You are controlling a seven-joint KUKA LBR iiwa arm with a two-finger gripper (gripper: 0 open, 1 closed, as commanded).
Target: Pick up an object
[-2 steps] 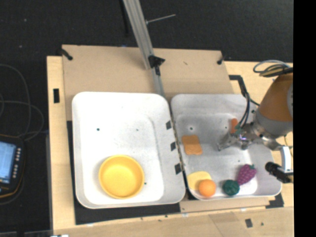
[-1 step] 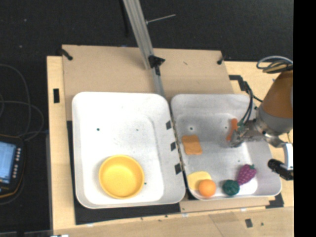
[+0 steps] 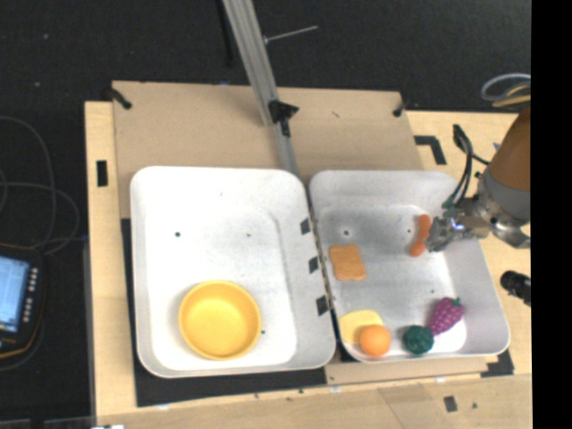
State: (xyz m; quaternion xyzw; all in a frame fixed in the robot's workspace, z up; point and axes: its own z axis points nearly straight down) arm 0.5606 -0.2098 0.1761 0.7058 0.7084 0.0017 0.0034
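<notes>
Reaching in from the right edge of the frame, mid-height: grey arm [image 3: 511,164] with its orange band, wrist tilted down toward the right bin [image 3: 384,202]. Gripper [image 3: 440,231] low over the upper right part of that bin, just inside its right wall. Jaws too dark and small to read; cannot tell whether apart, together or clamped on anything.

Just left of the gripper, touching it or nearly so: orange carrot-shaped piece [image 3: 418,236], long axis nearly vertical in the picture, slightly tilted. Cannot tell whether gripped or merely beside the tool.

Elsewhere in the right bin: tan square piece [image 3: 347,263] near the left wall, at mid-height. Along the lower edge, from left to right: pale yellow piece [image 3: 357,319], orange ball [image 3: 375,340] touching it at its lower right, dark green lump [image 3: 416,339], purple grape bunch [image 3: 446,314] just above and right of the green lump.

In the left bin [image 3: 214,208], lower middle: yellow bowl [image 3: 220,318], upright, mouth up, well apart from everything else.

Running from the top of the frame down to the gap between the two bins: slanted metal rail [image 3: 254,52]. At the far left edge, lower half: screen device [image 3: 13,298], off the bench.
</notes>
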